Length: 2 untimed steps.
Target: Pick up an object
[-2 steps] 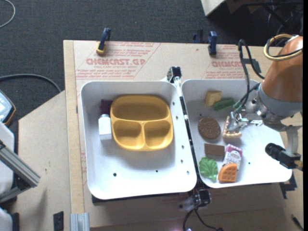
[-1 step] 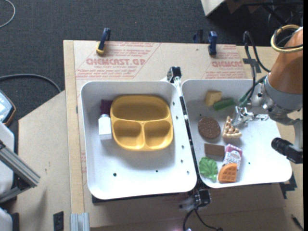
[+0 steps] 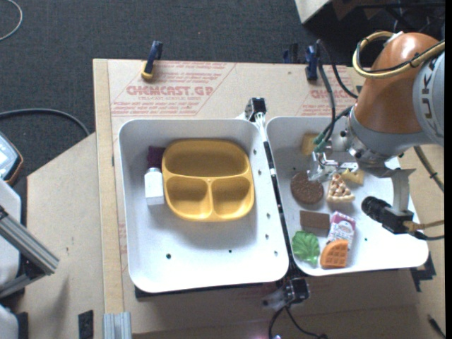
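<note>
Right now gripper (image 3: 319, 169) hovers low in right bin (image 3: 402, 256), brown cookie (image 3: 306, 188) just below-left of fingertips; finger state unclear, can't tell.

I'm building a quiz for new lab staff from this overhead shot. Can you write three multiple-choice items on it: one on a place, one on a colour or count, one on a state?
1. Where does the yellow divided tray lie?
A. left bin
B. right bin
C. on the bench outside the bins

2. How many compartments does that tray have?
A. two
B. three
C. five

3. How does the gripper stand?
A. parked over the left bin
B. raised beyond the bench
C. down in the right bin among the toy foods

Key: 1 A, the tray sits in the left bin. 2 B, one long section and two smaller ones. 3 C, it is beside the brown round cookie.
</note>
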Available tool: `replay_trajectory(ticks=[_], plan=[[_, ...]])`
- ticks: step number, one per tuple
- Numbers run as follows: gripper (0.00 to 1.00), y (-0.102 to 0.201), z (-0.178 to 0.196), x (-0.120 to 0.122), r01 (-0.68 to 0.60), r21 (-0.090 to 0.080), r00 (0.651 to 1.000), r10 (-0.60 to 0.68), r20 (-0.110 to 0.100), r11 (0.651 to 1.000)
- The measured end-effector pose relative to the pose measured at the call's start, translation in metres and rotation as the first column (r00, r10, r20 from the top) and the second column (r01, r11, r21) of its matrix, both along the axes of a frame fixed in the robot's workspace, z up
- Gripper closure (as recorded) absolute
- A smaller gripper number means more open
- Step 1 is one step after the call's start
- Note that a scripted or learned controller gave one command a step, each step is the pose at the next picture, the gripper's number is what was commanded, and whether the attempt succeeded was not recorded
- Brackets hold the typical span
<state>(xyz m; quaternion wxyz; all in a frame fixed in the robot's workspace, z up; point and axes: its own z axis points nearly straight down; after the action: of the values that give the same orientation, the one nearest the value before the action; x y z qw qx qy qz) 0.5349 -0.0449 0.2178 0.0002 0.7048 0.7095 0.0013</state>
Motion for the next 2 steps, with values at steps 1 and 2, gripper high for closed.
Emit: replay_trajectory(ticks=[1,2], plan=[[1.0,0.055,0.012,0.007,-0.001,0.0,1.0,0.001,0.001,1.0],[1.0,0.114,0.001,0.023,0.0,0.0,1.0,0.0,0.0,1.0]])
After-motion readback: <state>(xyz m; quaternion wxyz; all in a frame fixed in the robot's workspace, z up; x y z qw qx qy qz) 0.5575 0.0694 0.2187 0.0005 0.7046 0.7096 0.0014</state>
